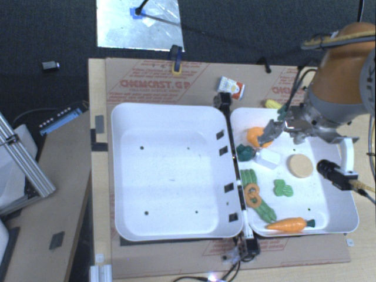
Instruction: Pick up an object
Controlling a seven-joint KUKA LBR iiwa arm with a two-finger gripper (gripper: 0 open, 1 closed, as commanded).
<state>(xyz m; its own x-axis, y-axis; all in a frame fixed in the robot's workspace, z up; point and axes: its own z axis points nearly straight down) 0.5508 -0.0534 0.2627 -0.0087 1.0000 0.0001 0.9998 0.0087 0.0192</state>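
My tool (269,135) hangs over the right bin (341,216), by the orange piece (254,136); grip state I can't tell. Piece looks light, hard, slick plastic; I'd pinch its middle.

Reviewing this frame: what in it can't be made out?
- Gripper: finger state unreadable; too small and blurred against the orange object.
- Orange object: partly covered by the gripper, so contact is unclear.
- Arm: cut off by the right edge.
- Dark teal piece: too small to identify.
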